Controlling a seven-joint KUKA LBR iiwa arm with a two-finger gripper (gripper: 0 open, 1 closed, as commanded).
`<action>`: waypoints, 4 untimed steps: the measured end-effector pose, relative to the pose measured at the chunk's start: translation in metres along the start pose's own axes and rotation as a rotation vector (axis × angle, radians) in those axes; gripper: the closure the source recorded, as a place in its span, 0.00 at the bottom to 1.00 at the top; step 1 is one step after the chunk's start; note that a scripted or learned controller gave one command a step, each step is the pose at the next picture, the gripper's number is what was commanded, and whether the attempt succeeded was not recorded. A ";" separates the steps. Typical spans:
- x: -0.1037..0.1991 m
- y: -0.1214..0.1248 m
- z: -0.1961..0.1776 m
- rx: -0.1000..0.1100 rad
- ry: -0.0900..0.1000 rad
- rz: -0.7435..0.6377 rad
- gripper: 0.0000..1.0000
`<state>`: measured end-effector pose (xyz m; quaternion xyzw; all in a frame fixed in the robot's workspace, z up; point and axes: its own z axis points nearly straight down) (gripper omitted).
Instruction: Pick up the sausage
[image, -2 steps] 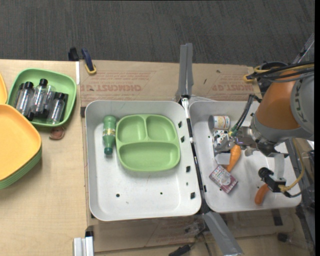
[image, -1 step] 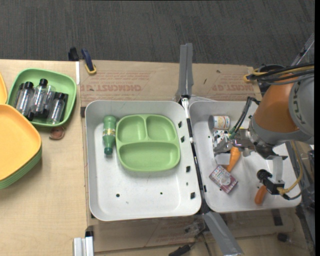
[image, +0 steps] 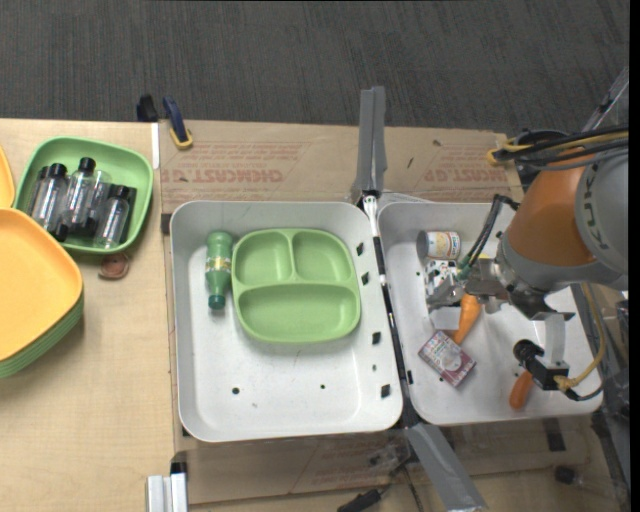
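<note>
A short orange-brown sausage lies near the front right of the right bin. Its upper end is tucked under a black fitting of the arm. My gripper hangs low over the left part of that bin, well to the left of the sausage and farther back. It sits just in front of a small tin can and right beside the top of an orange carrot. Nothing can be seen held in it. The orange wrist band stands above the bin's right half.
A pink packet lies in front of the carrot. The left bin holds a green divided plate and a green bottle. On the bench at far left sit a green tray of bottles and stacked yellow plates.
</note>
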<state>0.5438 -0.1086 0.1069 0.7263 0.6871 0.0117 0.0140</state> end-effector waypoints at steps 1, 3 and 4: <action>-0.005 -0.022 0.014 0.036 0.002 0.013 0.00; -0.026 0.000 0.008 0.040 0.002 -0.013 1.00; 0.001 0.030 -0.158 0.039 0.002 -0.098 1.00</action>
